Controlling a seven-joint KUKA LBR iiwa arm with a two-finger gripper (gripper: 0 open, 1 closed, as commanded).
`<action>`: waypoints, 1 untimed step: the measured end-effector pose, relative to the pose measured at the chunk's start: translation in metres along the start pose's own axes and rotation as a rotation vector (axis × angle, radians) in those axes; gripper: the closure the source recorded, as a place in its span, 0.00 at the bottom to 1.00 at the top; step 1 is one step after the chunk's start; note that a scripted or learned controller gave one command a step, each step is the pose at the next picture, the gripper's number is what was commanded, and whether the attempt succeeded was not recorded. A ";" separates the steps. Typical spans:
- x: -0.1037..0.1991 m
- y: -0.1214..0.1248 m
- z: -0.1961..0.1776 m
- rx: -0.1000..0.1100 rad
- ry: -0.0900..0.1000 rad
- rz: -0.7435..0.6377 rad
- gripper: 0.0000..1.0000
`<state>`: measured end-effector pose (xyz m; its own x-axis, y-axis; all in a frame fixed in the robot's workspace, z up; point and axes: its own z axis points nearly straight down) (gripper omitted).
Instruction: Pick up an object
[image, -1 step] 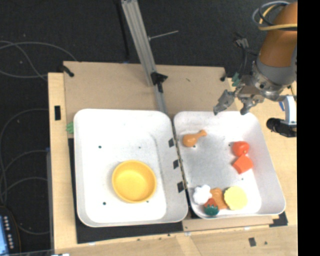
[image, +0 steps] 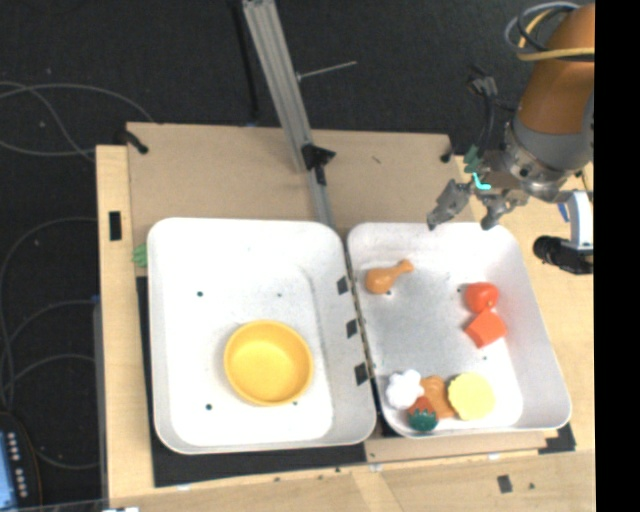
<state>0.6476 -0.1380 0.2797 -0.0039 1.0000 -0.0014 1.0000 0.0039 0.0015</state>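
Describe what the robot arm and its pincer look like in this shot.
The arm is a thick rounded column with an orange band above a grey wrist. Thin cables loop around its top. The pincer has two dark, slim fingers spread apart, with a small teal mark near their base.

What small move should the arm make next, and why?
Probably descend toward the red object: the gripper hangs open above the right bin's far edge, holding nothing, and that object lies nearly below it with free space around.

The tan counter (image: 400, 160) carries two white bins: the right bin (image: 535, 320) just below the jaws, the left bin (image: 200, 270) well leftward, apparently touching.
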 end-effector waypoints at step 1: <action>-0.012 -0.003 0.051 0.001 -0.002 0.005 0.00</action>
<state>0.6450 -0.1497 0.2291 0.0009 1.0000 -0.0034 1.0000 -0.0009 0.0007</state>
